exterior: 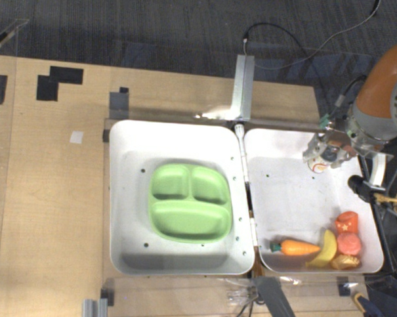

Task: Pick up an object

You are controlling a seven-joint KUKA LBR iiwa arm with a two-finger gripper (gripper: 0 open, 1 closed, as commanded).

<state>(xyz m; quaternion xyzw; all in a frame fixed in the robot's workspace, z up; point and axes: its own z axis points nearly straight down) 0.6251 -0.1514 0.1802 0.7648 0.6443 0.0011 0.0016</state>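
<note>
Camera view: hand [329, 152] at right bin's [282, 197] upper right, grip state can't tell; carrot [298, 247], banana [324, 249], tomato [346, 222] clustered lower right; green tray [189, 201] in left bin [128, 184].

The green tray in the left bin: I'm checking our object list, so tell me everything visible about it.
The green tray is a light green, smooth, plastic-looking plate with rounded corners and three compartments: two small ones on the far side and one wide one on the near side. It lies flat, right side up, about in the middle of the left bin, resting on its white floor. All three compartments look bare, and nothing else touches it.
</note>
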